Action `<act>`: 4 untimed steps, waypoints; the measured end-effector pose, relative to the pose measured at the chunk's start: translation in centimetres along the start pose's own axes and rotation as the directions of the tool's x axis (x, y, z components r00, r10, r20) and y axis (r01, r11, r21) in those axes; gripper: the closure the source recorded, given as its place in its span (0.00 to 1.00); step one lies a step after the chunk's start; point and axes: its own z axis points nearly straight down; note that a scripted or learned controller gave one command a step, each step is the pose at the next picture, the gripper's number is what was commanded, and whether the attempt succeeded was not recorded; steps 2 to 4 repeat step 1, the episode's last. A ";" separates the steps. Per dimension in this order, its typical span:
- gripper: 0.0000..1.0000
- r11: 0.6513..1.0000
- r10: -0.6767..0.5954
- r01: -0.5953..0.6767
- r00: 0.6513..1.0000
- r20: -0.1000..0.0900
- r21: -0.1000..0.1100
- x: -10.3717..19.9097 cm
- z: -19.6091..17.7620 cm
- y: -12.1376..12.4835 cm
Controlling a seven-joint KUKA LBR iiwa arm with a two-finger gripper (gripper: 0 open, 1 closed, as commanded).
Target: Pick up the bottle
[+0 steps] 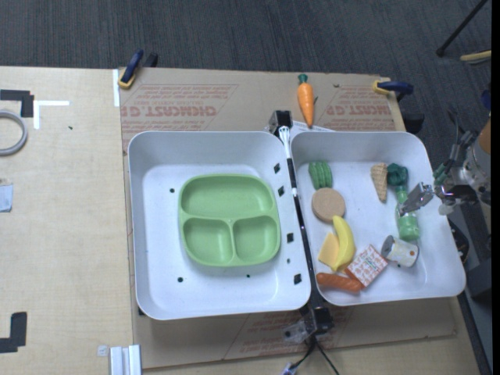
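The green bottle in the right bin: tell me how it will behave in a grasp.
The green bottle lies on its side near the right bin's right wall, so it may roll if nudged. It looks like smooth plastic, probably light and somewhat slippery. The gripper is just above it; a glancing contact could push it away.

Mounted above the bench (62,233), looking down at a slant. Far enough back to take in both white bins: left bin (148,233), right bin (437,272), plus the cardboard sheet (203,104) beneath them and a strip of dark floor (234,14) along the top edge.
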 end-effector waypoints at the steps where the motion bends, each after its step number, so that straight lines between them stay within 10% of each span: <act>1: 1.00 1.000 -0.002 0.002 1.000 0.001 -0.001 0.0 -1.0 0.0; 4: 1.00 1.000 -0.002 0.002 1.000 0.001 -0.001 0.0 -1.0 0.0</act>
